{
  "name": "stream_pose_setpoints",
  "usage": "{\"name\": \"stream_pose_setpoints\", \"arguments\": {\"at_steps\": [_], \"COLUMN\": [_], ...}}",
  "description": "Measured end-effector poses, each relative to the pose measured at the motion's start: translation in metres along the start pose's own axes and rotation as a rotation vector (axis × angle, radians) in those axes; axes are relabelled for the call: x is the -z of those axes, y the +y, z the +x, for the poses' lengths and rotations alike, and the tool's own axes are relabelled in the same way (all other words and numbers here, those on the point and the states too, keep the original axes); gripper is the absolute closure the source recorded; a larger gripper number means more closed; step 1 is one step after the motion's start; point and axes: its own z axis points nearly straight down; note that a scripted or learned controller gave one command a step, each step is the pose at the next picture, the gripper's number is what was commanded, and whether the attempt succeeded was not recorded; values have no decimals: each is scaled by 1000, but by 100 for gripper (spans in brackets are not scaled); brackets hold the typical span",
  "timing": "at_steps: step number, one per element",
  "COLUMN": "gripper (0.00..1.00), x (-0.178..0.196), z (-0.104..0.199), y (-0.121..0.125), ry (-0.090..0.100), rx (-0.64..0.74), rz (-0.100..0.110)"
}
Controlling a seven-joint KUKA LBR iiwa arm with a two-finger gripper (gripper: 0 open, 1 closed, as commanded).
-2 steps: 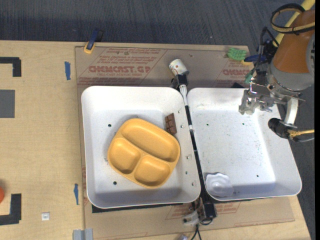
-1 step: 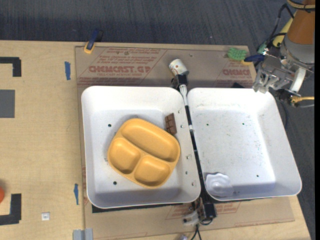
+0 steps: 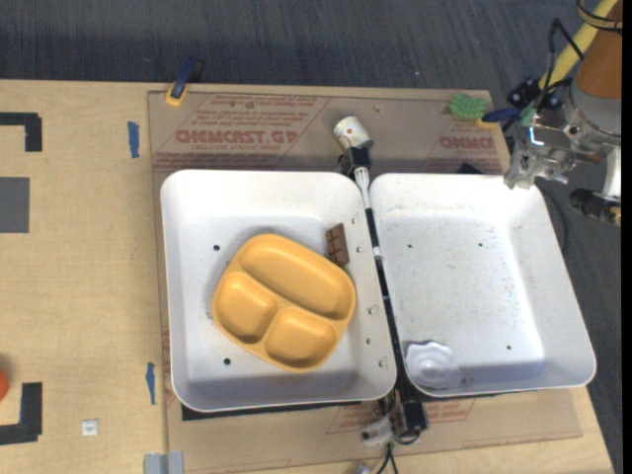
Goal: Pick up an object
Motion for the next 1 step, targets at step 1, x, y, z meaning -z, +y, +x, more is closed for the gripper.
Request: {"name": "stream_pose_setpoints", "arguments": {"at_steps": [1], "gripper": [100], "x": [2], "z": [-5], "y": [1], "ry": [0], "rx": [400], "rz": [-2]}}
